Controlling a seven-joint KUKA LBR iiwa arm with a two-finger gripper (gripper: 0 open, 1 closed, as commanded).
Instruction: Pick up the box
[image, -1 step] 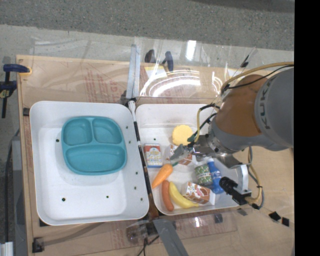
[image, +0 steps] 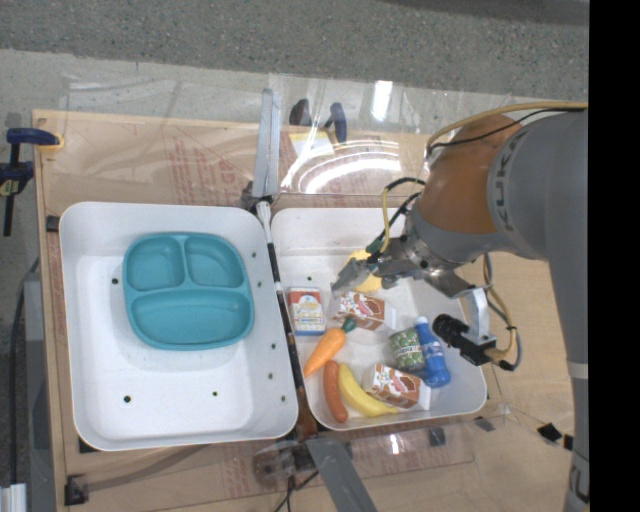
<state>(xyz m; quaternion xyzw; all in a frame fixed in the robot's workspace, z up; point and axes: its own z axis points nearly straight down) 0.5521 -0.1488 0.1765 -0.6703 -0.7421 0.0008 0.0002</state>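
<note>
Leftmost, white left bin (image: 90, 400) holds a teal divided plate (image: 187, 289), lying flat. Right bin (image: 300, 225) is cluttered: small box (image: 305, 309) near its left wall, carrot (image: 325, 350) just below it, a second carrot (image: 334, 391) and banana (image: 362, 395) toward the front edge, another red-white box (image: 362, 309) mid-bin, a carton (image: 397, 386), a green can (image: 406, 347), and a blue bottle (image: 431, 354). Gripper (image: 358, 272) hangs over the mid-bin box; finger state cannot be told. Grey arm (image: 530, 190) enters from right.

three boxes (image: 305, 309), two carrots (image: 325, 351), one banana (image: 360, 396)
</note>
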